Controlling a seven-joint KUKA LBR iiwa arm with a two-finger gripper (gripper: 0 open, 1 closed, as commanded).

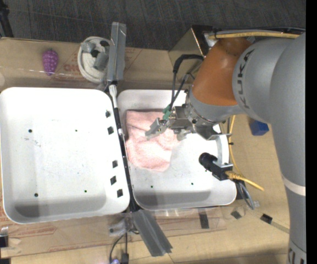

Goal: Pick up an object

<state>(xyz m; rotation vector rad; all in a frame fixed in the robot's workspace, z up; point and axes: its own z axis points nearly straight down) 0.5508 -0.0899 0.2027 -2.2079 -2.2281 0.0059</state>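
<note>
- Cloth (147,143): pink, soft, fuzzy-looking, crumpled into an irregular lump with folds; lies on the floor of the right bin (194,188), in the half nearest the divider between the bins.
- Pincer (159,126): grey metal, angular, low over the cloth's upper edge, fingertips at or touching the fabric. Can't tell whether it is spread or pressed together, or whether any cloth is caught in it.
- Arm (268,81): smooth grey casing, glossy orange band just above the wrist, thin black cables looping over the right bin's far rim.
- Both bins: white, shallow, rounded corners, matte plastic look; left bin (54,147) sits beside the right bin, floor dotted with small dark spots.
- Table (21,65): brown, cardboard-like surface. Beyond the left bin: purple bumpy grape-like object (50,61) and a white round item (94,59).
- No readable writing or labels.
</note>
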